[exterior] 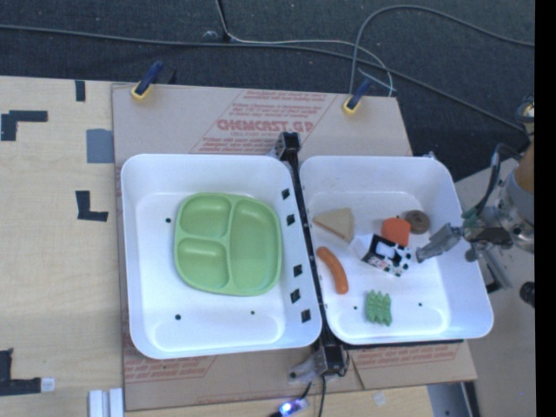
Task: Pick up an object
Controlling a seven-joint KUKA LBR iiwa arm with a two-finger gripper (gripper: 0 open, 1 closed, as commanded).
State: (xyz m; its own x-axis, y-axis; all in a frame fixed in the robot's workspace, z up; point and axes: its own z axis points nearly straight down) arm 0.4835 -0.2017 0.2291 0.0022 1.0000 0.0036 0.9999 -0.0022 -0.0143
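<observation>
One fixed camera above the bench (52, 233), slanted down on both white bins (139, 259).

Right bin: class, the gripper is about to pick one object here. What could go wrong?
1. The orange block, black-and-white toy and brown disc crowd together; the gripper may nudge or catch the wrong one.
2. It hovers near the right bin wall, so it might clip the rim.

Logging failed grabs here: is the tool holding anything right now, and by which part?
Nothing is held. The tool sits over the right bin, beside the black-and-white toy, with nothing between its fingers.
</observation>
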